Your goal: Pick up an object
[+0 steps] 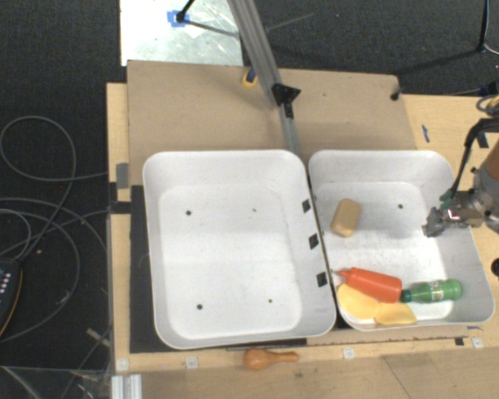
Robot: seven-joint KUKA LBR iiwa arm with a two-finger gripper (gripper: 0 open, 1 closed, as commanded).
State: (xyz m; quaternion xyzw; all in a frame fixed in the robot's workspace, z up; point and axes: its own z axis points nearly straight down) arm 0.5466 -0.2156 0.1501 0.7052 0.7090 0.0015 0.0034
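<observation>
holding 5 objs, right bin (461,248): 1 tan block (346,217), 1 orange bottle (373,283), 1 green bottle (432,291), 2 yellow pcs (374,308); jaws (437,221) state unclear.

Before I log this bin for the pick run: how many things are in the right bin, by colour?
Tan: 1, block
Orange: 1, bottle-like thing
Green: 1, bottle
Yellow: 2, pieces
Total: 5, all in the right bin.

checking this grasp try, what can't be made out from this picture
- Gripper, camera view: too small and blurred to tell its finger state.
- Arm: cut off by the right edge.
- Yellow items: partly covered by the orange bottle and green bottle; shape unclear.
</observation>
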